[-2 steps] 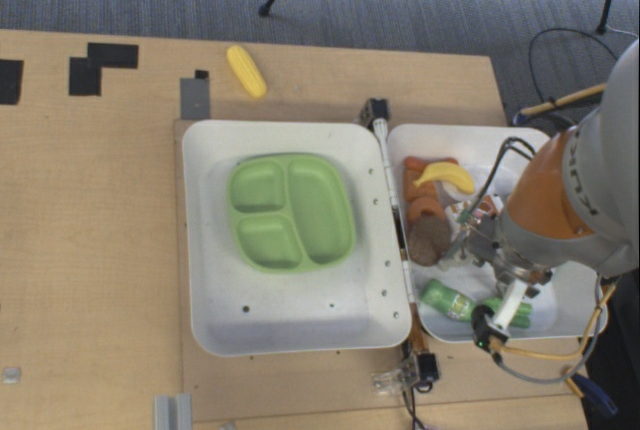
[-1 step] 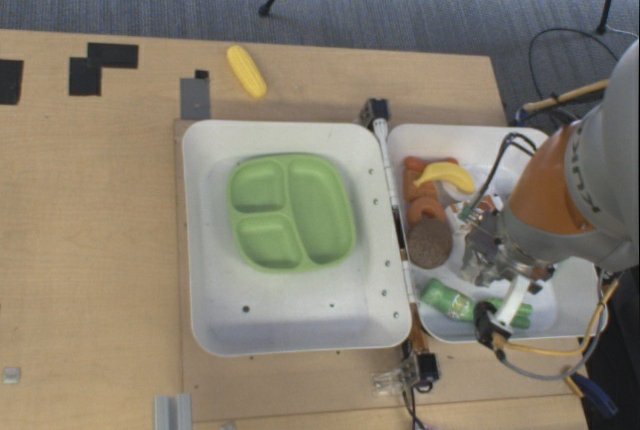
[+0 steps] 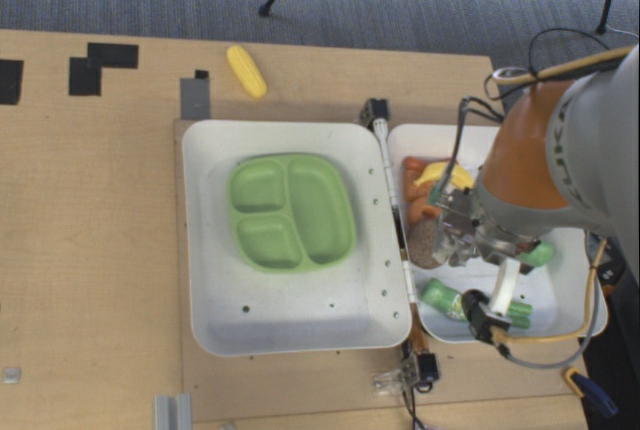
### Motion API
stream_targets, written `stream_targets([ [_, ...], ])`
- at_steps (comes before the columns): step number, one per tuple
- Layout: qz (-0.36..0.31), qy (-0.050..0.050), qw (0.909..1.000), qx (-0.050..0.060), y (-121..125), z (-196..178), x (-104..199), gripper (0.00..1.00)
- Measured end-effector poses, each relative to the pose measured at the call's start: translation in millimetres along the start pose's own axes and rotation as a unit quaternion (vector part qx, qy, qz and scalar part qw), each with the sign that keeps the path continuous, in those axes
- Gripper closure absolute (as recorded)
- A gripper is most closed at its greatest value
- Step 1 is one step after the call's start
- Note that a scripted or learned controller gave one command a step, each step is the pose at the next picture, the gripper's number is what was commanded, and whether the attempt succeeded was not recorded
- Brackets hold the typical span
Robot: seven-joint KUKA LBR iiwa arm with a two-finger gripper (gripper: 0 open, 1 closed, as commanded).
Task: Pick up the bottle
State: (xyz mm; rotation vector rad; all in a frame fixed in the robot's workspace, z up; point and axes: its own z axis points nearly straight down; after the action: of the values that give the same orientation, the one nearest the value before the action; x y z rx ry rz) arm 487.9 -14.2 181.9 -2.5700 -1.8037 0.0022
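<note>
You had a yellow corn cob [image 3: 246, 71] on the worktop [image 3: 90, 248] at upper left. The left bin [image 3: 290, 323] held a green divided plate [image 3: 291, 211]. In the right bin [image 3: 570, 308], the green bottle [image 3: 448, 300] lay at lower left, beside orange and yellow toys [image 3: 425, 183]. The gripper [image 3: 462, 246] hung over it; I cannot tell the jaws' state.

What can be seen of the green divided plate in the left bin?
The green divided plate is pale green, looks like plastic, and has rounded corners and three compartments: two smaller ones on the view's left, one long one on the right. It lies flat, right side up, near the middle of the left bin, with nothing on it.
</note>
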Motion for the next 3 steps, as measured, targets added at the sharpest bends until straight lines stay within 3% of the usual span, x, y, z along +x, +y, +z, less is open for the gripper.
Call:
stream_targets([
  [1,-0.113,-0.001,0.9936,0.001,-19,1,51,1.0],
  [2,-0.105,-0.001,0.9944,0.001,-44,-12,119,1.0],
  [3,-0.331,-0.001,0.9437,0.001,-59,-2,161,1.0],
])
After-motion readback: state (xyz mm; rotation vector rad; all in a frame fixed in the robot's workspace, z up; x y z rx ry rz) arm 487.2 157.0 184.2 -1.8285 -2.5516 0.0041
